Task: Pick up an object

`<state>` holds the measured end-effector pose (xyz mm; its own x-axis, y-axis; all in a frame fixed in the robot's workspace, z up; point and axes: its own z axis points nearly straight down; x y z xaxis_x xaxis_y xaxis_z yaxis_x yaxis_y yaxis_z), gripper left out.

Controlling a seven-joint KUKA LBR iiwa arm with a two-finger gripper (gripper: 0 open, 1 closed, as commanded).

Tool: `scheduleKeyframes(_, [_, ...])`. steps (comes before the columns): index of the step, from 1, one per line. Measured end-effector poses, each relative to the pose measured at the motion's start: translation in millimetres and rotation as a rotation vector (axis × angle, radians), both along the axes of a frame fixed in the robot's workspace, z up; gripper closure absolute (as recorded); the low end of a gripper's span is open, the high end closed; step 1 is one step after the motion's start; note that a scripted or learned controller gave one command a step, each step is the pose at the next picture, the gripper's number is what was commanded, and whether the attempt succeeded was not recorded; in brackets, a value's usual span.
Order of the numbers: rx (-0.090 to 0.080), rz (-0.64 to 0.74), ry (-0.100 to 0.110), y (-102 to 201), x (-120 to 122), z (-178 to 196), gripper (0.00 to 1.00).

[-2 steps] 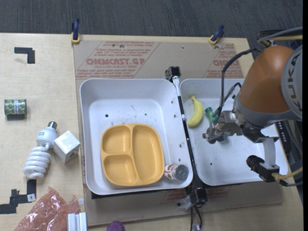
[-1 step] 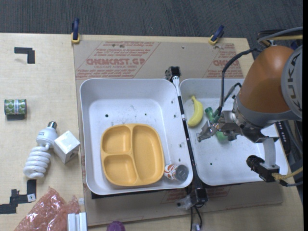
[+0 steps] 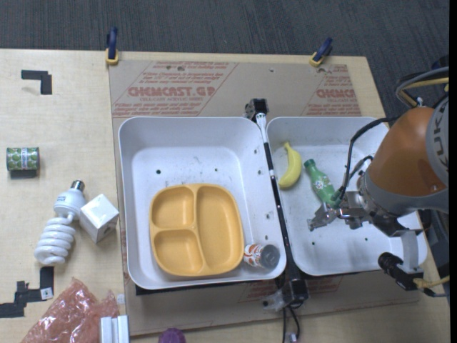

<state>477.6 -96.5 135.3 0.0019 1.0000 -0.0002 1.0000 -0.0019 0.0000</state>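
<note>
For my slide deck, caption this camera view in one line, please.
Arm's gripper low in the right bin beside a green bottle and banana; yellow tray in the left bin.

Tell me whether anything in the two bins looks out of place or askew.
Little stands out. A small can lies on its side in the left bin, wedged against the yellow tray. In the right bin, the green bottle lies flat beside the banana.

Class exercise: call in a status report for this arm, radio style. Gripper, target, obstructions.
Gripper low in the right bin, nothing seen between its fingers. Green bottle right beside it, banana just beyond. Bottle lies free, nothing on top of it.
</note>
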Motion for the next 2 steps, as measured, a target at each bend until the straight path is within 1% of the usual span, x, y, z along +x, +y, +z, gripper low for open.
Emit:
scheduleKeyframes(1, [0.000,0.002,-0.001,-32.2,71.7,-42.8,0.00])
scheduleKeyframes(2, [-0.001,0.001,-0.003,-32.7,72.4,-32.9,1.00])
